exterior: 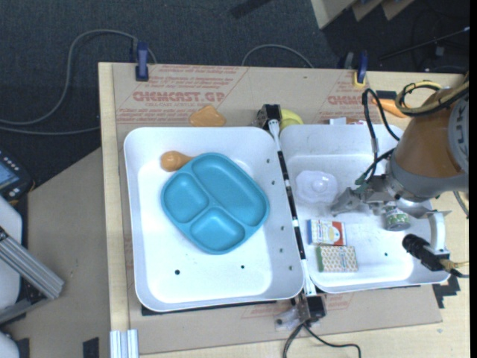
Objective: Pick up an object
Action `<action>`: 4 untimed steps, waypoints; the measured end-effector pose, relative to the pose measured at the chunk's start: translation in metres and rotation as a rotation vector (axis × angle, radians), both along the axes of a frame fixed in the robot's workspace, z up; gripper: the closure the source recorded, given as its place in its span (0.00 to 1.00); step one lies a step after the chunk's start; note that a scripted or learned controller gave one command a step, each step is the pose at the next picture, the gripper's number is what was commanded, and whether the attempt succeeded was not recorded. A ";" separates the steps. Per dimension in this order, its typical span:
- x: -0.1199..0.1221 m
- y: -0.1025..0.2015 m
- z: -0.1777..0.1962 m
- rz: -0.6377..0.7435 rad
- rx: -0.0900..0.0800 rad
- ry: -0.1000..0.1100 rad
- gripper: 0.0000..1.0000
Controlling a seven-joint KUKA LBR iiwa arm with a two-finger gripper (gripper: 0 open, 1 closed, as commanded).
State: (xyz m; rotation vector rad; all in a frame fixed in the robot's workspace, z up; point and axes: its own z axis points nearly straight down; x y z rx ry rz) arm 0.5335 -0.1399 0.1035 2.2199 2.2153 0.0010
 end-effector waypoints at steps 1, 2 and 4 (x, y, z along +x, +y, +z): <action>0.061 -0.064 0.057 0.001 -0.003 -0.006 0.00; 0.031 -0.083 0.049 -0.001 0.003 0.007 0.00; 0.007 -0.073 -0.009 0.002 0.003 0.003 1.00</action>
